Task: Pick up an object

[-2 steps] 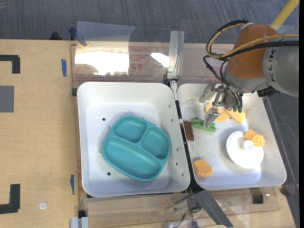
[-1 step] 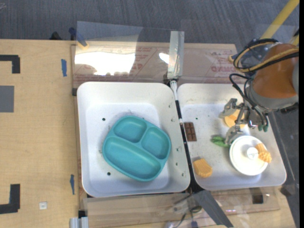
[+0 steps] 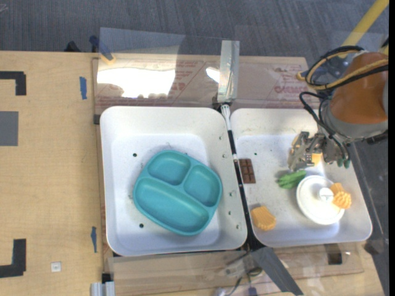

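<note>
The metal two-finger pincer (image 3: 303,156) hangs over the right shallow white plastic bin (image 3: 271,142); whether it is open or closed cannot be told. Just below it lies one slim green plastic piece (image 3: 290,179), long axis slanting up to the right. Beside that sit one round white lid (image 3: 320,199), one orange ridged piece (image 3: 340,198), one orange block (image 3: 264,217) and one brown bar (image 3: 247,170). Far left, the other white bin (image 3: 117,140) holds one teal three-compartment plastic tray (image 3: 178,192). The surface (image 3: 43,165) is pale wood over grey carpet (image 3: 185,5).
</note>
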### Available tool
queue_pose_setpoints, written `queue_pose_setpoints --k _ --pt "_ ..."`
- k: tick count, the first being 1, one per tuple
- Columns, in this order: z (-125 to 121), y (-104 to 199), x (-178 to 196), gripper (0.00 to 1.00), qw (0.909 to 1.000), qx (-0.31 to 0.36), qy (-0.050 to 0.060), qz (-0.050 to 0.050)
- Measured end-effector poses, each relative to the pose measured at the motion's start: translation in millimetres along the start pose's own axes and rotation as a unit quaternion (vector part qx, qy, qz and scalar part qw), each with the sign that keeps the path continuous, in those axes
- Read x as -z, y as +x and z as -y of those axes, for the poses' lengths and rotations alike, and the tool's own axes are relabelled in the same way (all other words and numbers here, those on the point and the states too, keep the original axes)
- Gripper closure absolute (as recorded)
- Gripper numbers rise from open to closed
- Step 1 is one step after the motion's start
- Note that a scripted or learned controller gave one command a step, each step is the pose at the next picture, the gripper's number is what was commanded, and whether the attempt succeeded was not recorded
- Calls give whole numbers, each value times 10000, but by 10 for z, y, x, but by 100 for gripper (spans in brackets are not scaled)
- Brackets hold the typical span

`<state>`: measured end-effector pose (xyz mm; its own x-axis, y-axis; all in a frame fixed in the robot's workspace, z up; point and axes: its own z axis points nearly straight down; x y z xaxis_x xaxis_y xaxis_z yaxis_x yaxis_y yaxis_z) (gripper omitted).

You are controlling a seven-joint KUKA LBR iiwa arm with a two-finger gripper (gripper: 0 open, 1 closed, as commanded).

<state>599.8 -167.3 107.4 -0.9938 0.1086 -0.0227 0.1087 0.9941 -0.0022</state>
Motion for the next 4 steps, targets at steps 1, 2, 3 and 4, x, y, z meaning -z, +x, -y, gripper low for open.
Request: queue_pose_setpoints --k 1,2,3,4 --pt "-668 -266 -186 100 9958 -911 -14 -56" --pt "291 -508 -207 100 9944 1055 -7 -61" --pt "-320 -423 1198 100 9984 569 -17 -11" --pt "23 -747 2570 100 9914 1311 -9 -31"
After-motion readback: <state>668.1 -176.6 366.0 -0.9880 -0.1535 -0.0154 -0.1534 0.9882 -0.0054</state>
